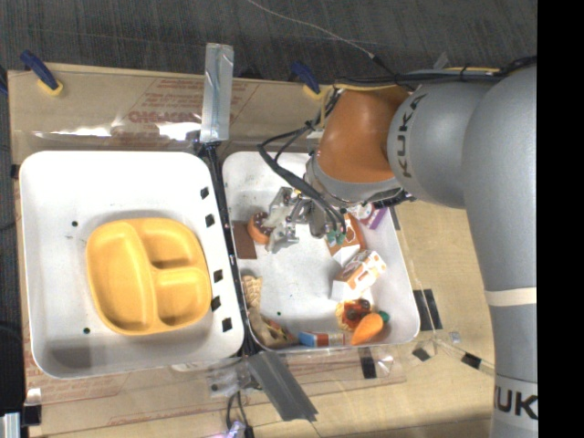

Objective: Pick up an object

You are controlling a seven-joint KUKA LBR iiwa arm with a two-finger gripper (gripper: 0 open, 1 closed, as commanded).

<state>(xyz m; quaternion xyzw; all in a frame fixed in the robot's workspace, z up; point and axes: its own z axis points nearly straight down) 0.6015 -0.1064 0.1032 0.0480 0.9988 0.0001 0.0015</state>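
Gripper [285,219] is seen low in the right bin [394,286], near its left wall; whether anything is held cannot be told. Bare white floor is left just below it, in the bin's middle. Objects are crowded along the near edge and right side: a small white and orange carton [359,269], an orange carrot-like toy [367,327], a brown flat piece [244,240] against the left wall. A yellow divided tray [146,273] is set in the left bin [46,190].
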